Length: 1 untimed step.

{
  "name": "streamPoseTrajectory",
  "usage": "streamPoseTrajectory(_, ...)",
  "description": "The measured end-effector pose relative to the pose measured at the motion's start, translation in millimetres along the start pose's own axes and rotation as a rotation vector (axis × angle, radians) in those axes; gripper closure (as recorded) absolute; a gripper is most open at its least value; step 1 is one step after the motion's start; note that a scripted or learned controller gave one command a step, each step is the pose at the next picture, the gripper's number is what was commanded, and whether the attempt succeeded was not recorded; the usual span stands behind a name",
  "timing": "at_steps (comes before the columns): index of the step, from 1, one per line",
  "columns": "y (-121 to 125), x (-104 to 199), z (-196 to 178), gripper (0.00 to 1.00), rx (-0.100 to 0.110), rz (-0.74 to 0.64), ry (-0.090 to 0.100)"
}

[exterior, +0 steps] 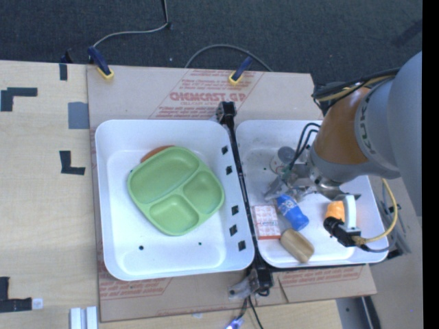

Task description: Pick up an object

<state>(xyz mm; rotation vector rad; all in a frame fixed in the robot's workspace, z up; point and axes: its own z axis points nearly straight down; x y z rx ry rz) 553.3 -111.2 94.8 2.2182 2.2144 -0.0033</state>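
Two bins, and nothing lifted yet: the hand hovers low in the right bin just above the blue bottle; whether it is closed I cannot tell.

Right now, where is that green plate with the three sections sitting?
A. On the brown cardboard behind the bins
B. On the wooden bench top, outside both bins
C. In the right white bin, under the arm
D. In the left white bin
D: the green plate lies flat in the left bin, while the arm reaches into the right bin among the small items there.
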Motion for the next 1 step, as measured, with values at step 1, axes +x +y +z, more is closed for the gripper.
streamPoseTrajectory(1, 5.0, 80.6, -89.8, 1.0, 0.004, -0.004, 0.007)
